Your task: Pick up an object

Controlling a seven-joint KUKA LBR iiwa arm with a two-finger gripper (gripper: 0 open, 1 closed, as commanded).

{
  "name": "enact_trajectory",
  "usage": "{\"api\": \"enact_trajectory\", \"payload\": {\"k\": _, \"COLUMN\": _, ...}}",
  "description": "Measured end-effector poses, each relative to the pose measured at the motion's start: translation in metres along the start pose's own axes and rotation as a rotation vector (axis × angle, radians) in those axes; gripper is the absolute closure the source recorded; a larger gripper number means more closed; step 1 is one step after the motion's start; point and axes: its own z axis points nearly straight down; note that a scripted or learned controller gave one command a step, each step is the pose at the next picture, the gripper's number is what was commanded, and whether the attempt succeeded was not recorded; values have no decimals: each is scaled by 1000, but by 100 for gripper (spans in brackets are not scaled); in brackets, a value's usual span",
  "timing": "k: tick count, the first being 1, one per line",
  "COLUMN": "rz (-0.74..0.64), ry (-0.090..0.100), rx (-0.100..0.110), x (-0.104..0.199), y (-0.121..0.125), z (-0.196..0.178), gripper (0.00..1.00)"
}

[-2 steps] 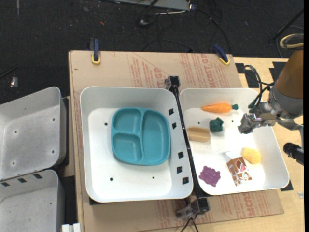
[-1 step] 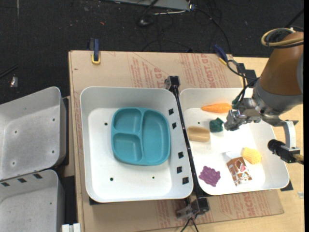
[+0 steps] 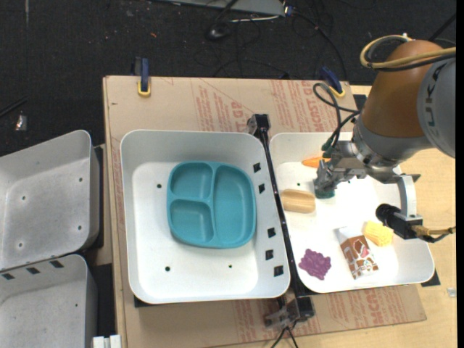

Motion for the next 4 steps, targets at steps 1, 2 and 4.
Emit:
{"api": "enact_trajectory", "payload": {"k": 1, "rz": 0, "ry": 1, "rx": 0, "x": 55, "y": 5, "z": -10, "gripper": 100}}
{"api": "enact_trajectory", "payload": {"k": 2, "rz": 0, "ry": 0, "rx": 3, "x": 112, "y": 1, "z": 2, "gripper": 100}}
{"api": "enact_trajectory", "payload": {"k": 4, "rz": 6, "ry": -1, "rx": 2, "x": 158, "y": 4, "z": 9, "gripper": 0}}
